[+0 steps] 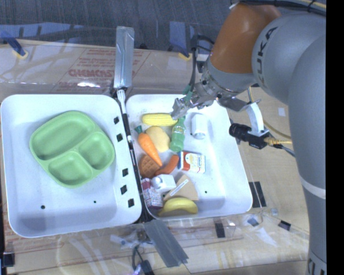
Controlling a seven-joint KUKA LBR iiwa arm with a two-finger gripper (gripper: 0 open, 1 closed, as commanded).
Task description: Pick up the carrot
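At the near edge of the right bin (pixel 235 176), toward six o'clock, a yellow banana (pixel 179 206) is seen lying crosswise, with a small red-labelled packet (pixel 152 197) just beside it at nine o'clock and a pale card-like piece (pixel 180 186) tilted above it. Slightly farther in, a small white carton with red print (pixel 192 162) is seen at the bin's middle, and a brown waffle-like piece (pixel 149 165) is found against the left wall. The carrot (pixel 149 148) is located in the left half of the right bin, close to the divider between the bins; its long axis runs from about eleven o'clock to five o'clock, the green-topped blunt end pointing to eleven and the narrow tip to five, where it rests on the waffle-like piece. A second orange piece (pixel 169 164) is seen just off that tip. The carrot is flanked at three o'clock by a pale potato-like item (pixel 158 136), touching it, and beyond that by a green bottle (pixel 177 137). A corn cob (pixel 158 119) lies crosswise at twelve o'clock of the carrot. The hand (pixel 182 104) is seen above the corn's right end and the bottle; whether its fingers are open or closed cannot be told. In the left bin (pixel 23 211) a green divided plate (pixel 71 148) is set.
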